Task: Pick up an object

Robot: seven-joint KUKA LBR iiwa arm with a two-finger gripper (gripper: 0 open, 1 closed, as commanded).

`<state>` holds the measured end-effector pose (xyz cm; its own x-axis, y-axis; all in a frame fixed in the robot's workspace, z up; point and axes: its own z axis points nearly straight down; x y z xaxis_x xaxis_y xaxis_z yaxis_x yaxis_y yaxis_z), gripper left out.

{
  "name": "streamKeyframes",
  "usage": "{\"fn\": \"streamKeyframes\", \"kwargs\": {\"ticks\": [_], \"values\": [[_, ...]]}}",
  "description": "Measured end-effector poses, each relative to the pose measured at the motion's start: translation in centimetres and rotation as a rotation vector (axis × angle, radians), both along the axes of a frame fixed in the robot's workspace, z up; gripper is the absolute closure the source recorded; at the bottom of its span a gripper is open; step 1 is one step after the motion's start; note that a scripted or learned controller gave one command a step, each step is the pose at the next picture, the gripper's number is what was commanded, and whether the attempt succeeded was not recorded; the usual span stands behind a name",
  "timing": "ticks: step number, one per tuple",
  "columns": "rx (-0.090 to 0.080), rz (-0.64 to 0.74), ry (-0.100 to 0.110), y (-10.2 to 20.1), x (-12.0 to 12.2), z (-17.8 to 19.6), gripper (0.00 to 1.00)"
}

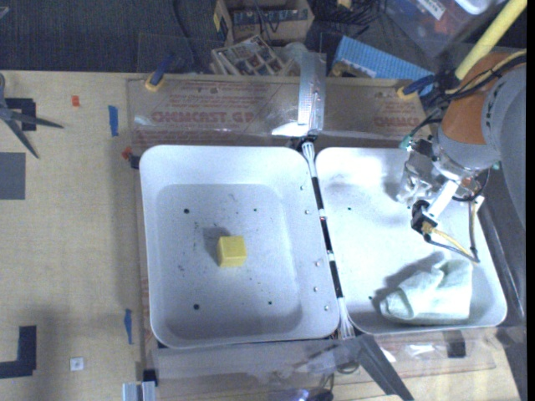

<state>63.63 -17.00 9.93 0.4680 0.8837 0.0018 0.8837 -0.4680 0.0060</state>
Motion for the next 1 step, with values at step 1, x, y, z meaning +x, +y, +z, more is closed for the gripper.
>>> {"fn": "streamKeyframes", "kwargs": {"ticks": [1], "values": [[0.002,-0.506,0.006,-3.63,-1.42,6.48,1.00]]}}
